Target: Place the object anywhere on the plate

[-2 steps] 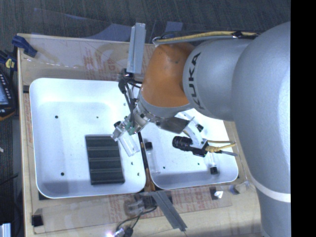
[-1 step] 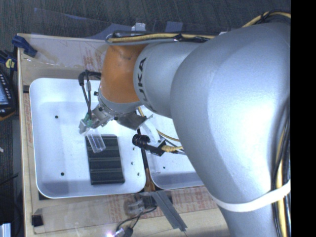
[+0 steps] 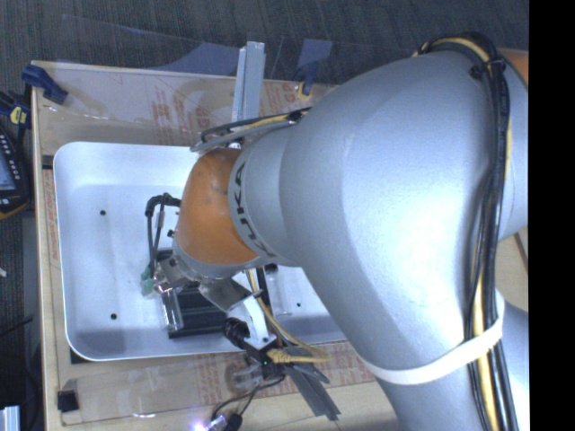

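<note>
The arm (image 3: 386, 214) takes up most of the shot, big grey body coming in from the right w/ the orange band (image 3: 211, 214) sitting right over the middle of the left white bin (image 3: 90, 241). Below the band the wrist drops into the bin and the claw (image 3: 180, 308) is down near the bin floor, toward the front wall. It's a dark blocky assembly w/ some metal bits, and honestly can't tell if it's open or closed, the wrist hides too much. There's a tiny greenish thing (image 3: 145, 281) just left of the claw, touching or nearly touching the wrist hardware, could be the object, could be part of the rig, too small to say. The plate I can't make out, prob under the arm. Black cable (image 3: 160, 206) loops off the wrist on the left side, and more cables incl. yellow ones (image 3: 287, 356) hang by the front edge of the bin over the worktop (image 3: 135, 106). Worktop is light wood-ish w/ faded red print, blue clamp (image 3: 40, 81) at the back left corner. The second bin is mostly behind the arm, just a sliver of white by the divider (image 3: 286, 294).
</note>
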### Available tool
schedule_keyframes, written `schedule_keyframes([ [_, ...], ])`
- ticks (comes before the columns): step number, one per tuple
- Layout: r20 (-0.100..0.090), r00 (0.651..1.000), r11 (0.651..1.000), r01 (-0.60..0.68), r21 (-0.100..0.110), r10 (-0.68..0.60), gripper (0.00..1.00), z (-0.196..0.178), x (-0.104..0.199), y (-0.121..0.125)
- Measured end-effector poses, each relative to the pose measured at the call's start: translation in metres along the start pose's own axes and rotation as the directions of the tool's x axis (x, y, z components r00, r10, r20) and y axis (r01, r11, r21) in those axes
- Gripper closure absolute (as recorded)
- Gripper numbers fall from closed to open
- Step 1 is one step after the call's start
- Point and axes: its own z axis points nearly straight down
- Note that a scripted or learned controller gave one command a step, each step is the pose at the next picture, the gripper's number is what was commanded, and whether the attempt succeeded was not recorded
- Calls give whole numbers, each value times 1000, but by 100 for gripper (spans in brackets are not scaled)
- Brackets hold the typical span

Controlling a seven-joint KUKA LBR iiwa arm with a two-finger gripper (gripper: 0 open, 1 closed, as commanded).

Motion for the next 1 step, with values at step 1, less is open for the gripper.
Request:
schedule_keyframes([
  [1,-2,921,921,391,6,-391,100,2,29,6],
])
